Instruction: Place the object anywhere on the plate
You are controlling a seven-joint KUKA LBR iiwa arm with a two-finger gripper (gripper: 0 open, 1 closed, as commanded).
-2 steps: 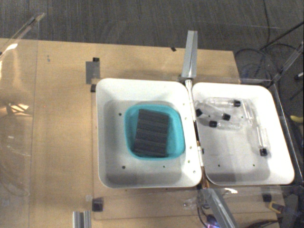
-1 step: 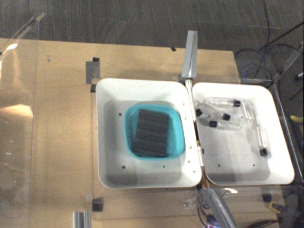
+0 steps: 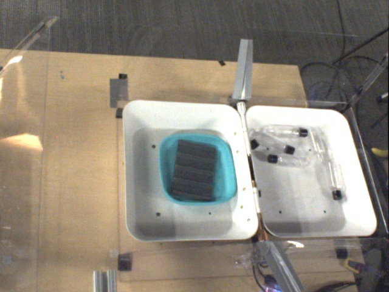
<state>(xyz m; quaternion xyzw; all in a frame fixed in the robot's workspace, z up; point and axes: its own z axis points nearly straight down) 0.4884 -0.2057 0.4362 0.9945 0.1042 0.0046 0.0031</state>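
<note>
A turquoise square plate [image 3: 226, 170] lies in the left white bin [image 3: 140, 181]. A dark grey ribbed block [image 3: 194, 169] rests flat on the plate, covering most of its middle. In the right white bin [image 3: 355, 212] lie several clear plastic tubes with black caps [image 3: 285, 143], one of them along the bin's right side [image 3: 334, 175].
A grey metal post [image 3: 243, 72] stands behind the seam between the two bins. Clear acrylic panels [image 3: 36, 139] cover the wooden bench at the left. Cables [image 3: 358, 59] run along the floor at the back right. Small black brackets [image 3: 121, 78] sit on the bench.
</note>
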